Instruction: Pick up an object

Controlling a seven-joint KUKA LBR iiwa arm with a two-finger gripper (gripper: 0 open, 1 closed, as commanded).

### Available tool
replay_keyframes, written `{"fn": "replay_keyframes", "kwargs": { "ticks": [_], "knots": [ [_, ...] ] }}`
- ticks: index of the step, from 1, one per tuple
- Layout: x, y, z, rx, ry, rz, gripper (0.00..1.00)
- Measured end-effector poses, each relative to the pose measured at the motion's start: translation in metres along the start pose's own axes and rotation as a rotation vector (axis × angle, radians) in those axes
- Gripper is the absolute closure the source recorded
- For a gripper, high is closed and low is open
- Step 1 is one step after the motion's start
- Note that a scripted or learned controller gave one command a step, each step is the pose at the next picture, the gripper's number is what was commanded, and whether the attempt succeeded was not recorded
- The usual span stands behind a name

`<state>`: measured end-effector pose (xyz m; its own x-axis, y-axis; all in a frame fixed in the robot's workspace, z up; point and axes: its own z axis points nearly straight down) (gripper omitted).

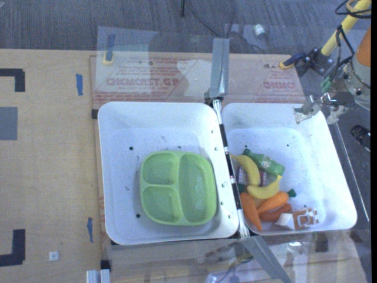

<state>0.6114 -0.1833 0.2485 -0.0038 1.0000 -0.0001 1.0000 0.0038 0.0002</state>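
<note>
I cannot tell how the jaws [311, 108] are standing; they are reading as a small grey blur at the upper right corner of the right bin [330, 158], and nothing is showing between them. They are hanging near that bin's back rim, well apart from the toys.

The toys are sitting in a heap at the bin's lower left, against the divider. I am picking out a banana [250, 168], a second banana [266, 188] curving below it, a dark green piece [268, 164] beside them, two carrots [265, 205] and a small white-and-orange block [300, 218] at the lower edge. I am judging all of them to be light, hard plastic, smooth and a bit slippery, not fragile. The upper banana looks the easiest: I would be closing across its narrow middle, where it lies clear of the others.

The arm [359, 69] is coming in from the right edge of the frame, wrist raised over the bin's corner, with a yellow hose [341, 25] looping above it. The left bin [118, 158] is holding a green tray [177, 188].
</note>
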Motion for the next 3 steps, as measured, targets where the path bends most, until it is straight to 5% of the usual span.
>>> {"fn": "replay_keyframes", "kwargs": {
  "ticks": [1, 2, 3],
  "knots": [
    [0.049, -0.050, 0.116, 0.000, 0.000, -0.223, 0.00],
    [0.073, -0.093, 0.156, -0.020, -0.003, -0.196, 0.00],
    [0.071, -0.092, 0.146, -0.022, -0.002, -0.192, 1.00]
  ]
}}
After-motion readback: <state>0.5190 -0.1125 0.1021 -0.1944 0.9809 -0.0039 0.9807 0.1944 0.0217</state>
